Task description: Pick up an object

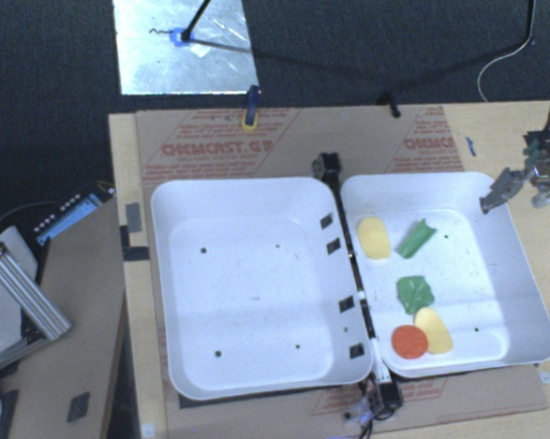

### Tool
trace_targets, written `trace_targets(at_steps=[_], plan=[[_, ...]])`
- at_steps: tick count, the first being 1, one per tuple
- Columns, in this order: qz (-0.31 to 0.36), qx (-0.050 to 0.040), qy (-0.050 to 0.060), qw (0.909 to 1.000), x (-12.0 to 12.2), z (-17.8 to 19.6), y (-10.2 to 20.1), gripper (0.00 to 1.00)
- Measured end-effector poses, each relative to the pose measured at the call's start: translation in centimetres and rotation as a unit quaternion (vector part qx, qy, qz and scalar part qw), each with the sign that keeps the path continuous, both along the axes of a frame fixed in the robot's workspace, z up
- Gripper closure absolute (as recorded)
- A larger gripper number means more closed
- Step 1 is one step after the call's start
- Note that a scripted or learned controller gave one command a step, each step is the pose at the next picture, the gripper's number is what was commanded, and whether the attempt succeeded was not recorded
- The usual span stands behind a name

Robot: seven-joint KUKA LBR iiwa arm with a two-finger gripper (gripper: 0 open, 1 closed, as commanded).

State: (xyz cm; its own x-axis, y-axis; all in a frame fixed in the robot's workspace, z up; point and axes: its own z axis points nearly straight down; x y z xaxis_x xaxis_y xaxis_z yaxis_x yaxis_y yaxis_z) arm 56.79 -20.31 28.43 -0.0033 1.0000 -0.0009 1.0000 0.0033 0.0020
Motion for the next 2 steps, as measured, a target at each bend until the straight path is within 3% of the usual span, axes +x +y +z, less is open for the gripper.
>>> trace_targets(at_steps=[1, 2], plan=[[0.002, -0.0004, -0.002, 1.0, 0.1, 1.1, 0.0, 1.0], [0.003, -0.0017, -0.008, 1.0, 3.9, 13.5, 4.0, 1.0]])
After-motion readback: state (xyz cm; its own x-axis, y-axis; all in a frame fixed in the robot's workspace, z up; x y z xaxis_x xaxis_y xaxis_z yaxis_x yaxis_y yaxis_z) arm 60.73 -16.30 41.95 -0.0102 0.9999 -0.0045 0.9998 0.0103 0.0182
